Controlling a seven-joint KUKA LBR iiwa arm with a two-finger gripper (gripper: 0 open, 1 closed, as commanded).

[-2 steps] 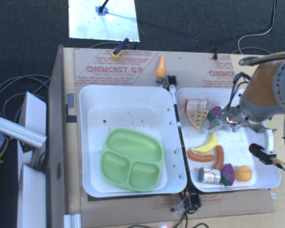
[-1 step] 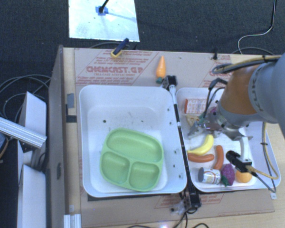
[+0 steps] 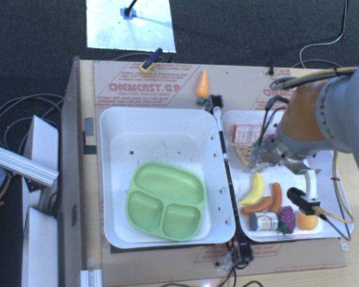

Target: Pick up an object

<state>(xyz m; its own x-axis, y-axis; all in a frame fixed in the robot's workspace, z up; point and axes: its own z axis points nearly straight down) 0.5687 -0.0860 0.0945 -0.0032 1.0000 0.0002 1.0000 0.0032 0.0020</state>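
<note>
The right bin (image 3: pixel 230 121) holds a red and white box (image 3: pixel 244 133), a pale cracker-like piece (image 3: pixel 245 154), a banana (image 3: pixel 255 189), two sausages (image 3: pixel 277 195) (image 3: pixel 256 206), a small can (image 3: pixel 263 222), purple grapes (image 3: pixel 287 219) and an orange (image 3: pixel 308 222). My gripper (image 3: pixel 261 158) reaches in from the right and hangs low over the upper middle of this bin. It is just right of the cracker-like piece and above the banana. Nothing shows between its tips.
The left bin (image 3: pixel 116 124) holds a green divided plate (image 3: pixel 166 200). A toy carrot (image 3: pixel 202 84) lies on the board behind the bins, and a blue and yellow tool (image 3: pixel 149 60) lies further back. The grey arm (image 3: pixel 329 115) covers the right bin's far right.
</note>
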